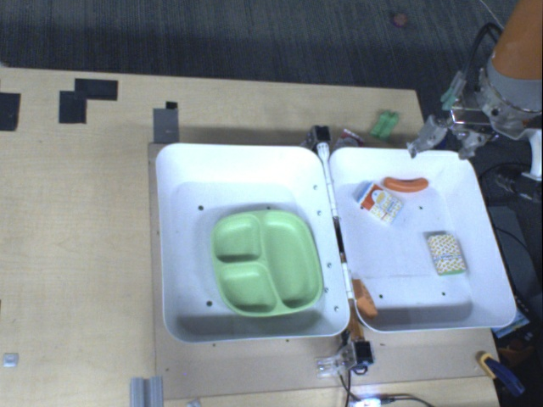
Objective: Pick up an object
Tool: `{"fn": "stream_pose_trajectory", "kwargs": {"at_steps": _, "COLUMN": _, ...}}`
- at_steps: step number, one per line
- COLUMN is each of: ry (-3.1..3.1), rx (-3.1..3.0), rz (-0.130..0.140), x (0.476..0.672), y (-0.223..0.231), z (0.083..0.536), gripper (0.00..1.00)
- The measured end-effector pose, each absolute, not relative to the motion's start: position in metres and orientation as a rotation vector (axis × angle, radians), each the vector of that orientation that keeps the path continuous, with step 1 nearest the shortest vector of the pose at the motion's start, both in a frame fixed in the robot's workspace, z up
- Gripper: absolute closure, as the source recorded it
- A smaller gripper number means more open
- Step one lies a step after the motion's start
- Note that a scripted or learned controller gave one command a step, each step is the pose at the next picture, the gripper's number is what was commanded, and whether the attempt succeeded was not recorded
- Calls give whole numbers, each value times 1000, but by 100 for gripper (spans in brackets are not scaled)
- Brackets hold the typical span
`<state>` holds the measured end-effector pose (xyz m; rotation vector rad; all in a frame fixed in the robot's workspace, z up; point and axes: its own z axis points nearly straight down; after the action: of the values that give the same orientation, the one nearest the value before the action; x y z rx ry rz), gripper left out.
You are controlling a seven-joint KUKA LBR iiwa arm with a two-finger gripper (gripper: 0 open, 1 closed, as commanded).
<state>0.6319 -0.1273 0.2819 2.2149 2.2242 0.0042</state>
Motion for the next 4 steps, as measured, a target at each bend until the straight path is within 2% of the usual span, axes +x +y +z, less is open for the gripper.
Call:
{"fn": "stream_pose_trajectory", "kwargs": {"at_steps": 1, "ry": 2216, "rx": 2211, "rz": 11, "x": 649, "y": -160, "z": 94, "gripper": 0}}
{"fn": "stream_pose_trajectory", "kwargs": {"at_steps": 2, "ry": 2214, "rx": 2208, "rz": 21, "x": 652, "y": -159, "z": 107, "gripper": 100}}
{"fn": "stream_pose_trajectory", "kwargs": {"at_steps": 3, "ry": 2215, "rx": 2208, "rz": 20, "x": 651, "y": -159, "z": 106, "gripper": 0}}
{"fn": "stream_pose_trajectory", "kwargs": {"at_steps": 4, "ry": 2214, "rx": 2204, "rz": 26, "x": 653, "y": -158, "z": 118, "gripper": 100}}
